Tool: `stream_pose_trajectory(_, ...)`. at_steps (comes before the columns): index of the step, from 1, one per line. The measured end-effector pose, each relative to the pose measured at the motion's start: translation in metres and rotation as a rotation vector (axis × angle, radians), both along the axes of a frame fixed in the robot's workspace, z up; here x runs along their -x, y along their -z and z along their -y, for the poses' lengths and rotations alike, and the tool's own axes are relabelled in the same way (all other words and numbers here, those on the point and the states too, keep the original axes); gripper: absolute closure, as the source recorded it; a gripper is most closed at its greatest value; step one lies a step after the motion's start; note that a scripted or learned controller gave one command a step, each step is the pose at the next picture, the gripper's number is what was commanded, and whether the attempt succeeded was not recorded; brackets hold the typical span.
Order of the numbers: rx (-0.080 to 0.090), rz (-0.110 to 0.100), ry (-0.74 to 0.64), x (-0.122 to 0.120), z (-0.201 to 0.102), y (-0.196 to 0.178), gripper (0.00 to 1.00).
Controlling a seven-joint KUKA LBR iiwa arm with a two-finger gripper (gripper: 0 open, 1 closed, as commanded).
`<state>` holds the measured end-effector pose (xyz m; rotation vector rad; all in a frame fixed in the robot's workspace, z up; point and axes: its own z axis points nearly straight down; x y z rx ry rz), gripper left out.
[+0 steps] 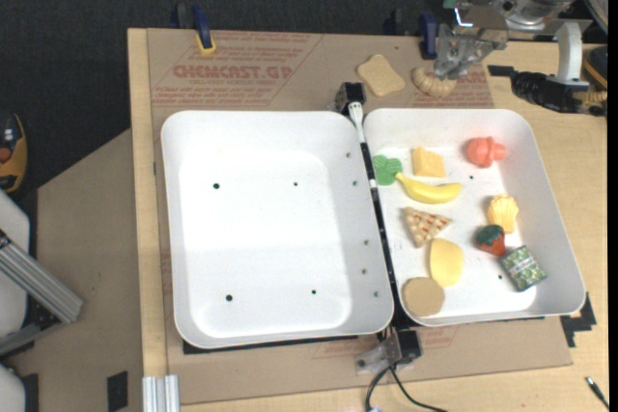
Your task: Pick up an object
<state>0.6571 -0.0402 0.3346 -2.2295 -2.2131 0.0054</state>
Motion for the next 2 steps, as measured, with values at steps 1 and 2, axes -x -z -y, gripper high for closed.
stream_pose_trajectory(1,0.0,-0.001,0.001,0.02,0.084,0.015,1.0)
stream_pose_trajectory(2,0.002,0.002,0.0,-0.009,0.162,0.065,1.0)
